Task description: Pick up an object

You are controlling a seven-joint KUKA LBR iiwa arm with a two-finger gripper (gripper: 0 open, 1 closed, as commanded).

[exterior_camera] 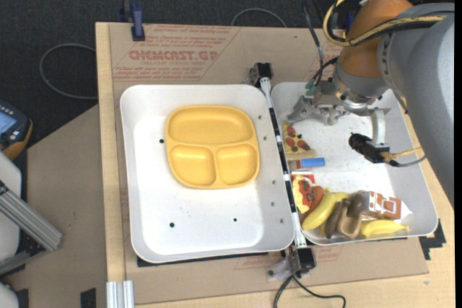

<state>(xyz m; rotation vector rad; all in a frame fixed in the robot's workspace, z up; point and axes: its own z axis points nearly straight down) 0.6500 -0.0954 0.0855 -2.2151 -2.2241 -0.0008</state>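
Observation:
My gripper (336,110) hangs over the far end of the right bin (415,177), below the arm's orange band. Nothing shows in its grasp. Just left of it and nearer the bin's left wall lies a small pizza-slice toy (293,141), with a small blue block (310,163) beside it. Along the near end of the bin are a red pizza piece (309,192), a yellow banana (321,210), a brown piece (347,216), a second banana (382,229) and an orange-and-white packet (384,205).
The left bin (144,184) holds a yellow divided plate (213,145). A black connector with a yellow cable (369,148) hangs off the arm over the right bin. A clamp (134,18) sits on the bench's far left edge.

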